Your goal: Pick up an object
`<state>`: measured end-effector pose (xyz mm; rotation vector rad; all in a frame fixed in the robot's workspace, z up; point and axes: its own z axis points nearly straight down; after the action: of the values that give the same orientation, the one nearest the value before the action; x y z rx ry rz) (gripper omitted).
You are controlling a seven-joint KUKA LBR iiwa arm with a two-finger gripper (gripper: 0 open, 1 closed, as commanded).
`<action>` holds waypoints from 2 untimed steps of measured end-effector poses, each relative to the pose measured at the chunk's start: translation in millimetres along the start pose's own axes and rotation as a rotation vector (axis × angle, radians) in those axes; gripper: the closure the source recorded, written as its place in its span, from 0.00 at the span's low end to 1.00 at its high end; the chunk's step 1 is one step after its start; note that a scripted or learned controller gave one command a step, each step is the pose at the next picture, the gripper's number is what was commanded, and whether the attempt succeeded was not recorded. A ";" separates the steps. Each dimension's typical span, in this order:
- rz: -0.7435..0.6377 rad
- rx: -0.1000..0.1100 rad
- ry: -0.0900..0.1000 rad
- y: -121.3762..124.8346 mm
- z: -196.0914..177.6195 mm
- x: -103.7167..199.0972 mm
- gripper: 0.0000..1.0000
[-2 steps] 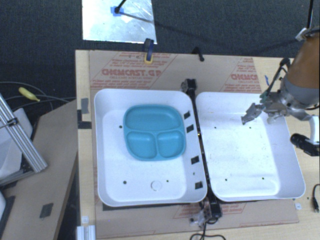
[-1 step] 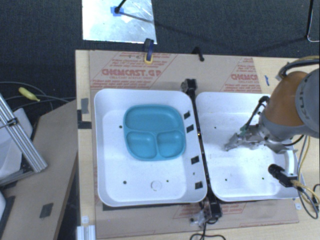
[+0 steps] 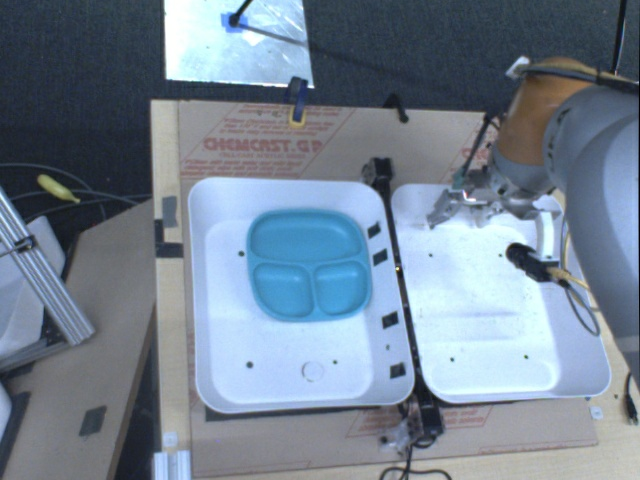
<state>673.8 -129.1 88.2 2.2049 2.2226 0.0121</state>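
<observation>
Camera view, blue tray in left bin

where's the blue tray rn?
The blue divided tray lies flat in the middle of the left bin in the camera view, across the centre divider from the right bin, where the tool sits.
</observation>
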 end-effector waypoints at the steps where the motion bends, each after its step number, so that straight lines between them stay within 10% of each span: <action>1: 0.003 0.013 0.003 -23.7 -97.6 75.6 0.00; 2: 0.007 0.009 0.002 -23.2 -3.5 45.7 0.00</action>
<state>650.2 -83.5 91.4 2.2178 2.2201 0.0041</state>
